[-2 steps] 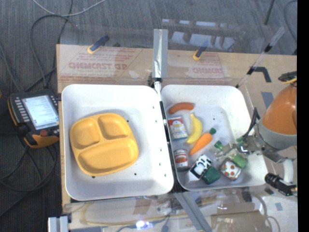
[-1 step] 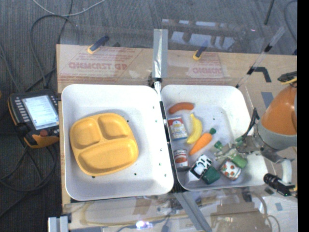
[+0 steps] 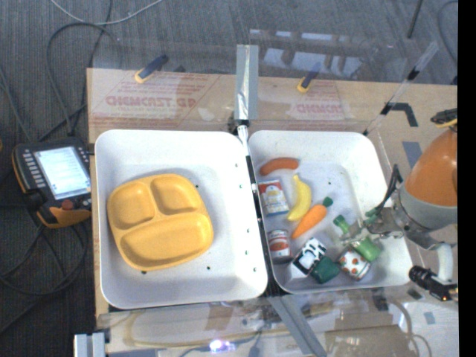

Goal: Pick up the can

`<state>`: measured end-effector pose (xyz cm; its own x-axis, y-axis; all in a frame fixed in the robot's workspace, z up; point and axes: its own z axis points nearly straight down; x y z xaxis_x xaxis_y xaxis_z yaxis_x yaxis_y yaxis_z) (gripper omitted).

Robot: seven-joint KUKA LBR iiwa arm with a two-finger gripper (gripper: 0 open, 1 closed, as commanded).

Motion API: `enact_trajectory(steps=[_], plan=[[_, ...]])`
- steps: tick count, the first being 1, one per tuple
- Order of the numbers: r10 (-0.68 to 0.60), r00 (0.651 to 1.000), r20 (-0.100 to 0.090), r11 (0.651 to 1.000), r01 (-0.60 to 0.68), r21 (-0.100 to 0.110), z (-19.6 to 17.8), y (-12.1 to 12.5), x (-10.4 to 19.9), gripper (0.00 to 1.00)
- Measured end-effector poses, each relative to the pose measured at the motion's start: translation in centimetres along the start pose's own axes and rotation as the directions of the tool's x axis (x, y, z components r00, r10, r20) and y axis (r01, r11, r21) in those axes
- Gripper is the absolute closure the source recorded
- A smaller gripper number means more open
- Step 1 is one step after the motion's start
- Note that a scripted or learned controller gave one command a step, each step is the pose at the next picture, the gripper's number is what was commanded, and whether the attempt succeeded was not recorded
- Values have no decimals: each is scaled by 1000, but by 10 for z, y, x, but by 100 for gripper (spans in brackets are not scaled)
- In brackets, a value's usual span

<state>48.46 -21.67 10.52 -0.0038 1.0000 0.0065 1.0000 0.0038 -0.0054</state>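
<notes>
Right bin (image 3: 349, 143) holding the task's can (image 3: 279, 245), which stands upright against the bin's left wall, just below a small carton (image 3: 274, 197) and beside a carrot (image 3: 310, 221) and banana (image 3: 300, 196). The hand (image 3: 362, 236) sits low over the clutter at the bin's right, near a green bottle (image 3: 355, 236) and well apart from the can; whether it is released or clenched cannot be told. A yellow tray (image 3: 160, 220) fills the left bin (image 3: 119, 288), likely as the drop site

yellow tray (image 3: 160, 221) in left bin (image 3: 126, 151), can (image 3: 279, 244) in right bin (image 3: 349, 143)
</notes>
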Motion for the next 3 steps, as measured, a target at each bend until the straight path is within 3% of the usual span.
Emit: enact_trajectory(steps=[1,2,3], plan=[[-118,993,9,993,118,-3,-120,-1,-6,100],[-118,993,9,993,118,-2,-120,-1,-6,0],[-77,997,3,997,77,-5,10,1,6,0]])
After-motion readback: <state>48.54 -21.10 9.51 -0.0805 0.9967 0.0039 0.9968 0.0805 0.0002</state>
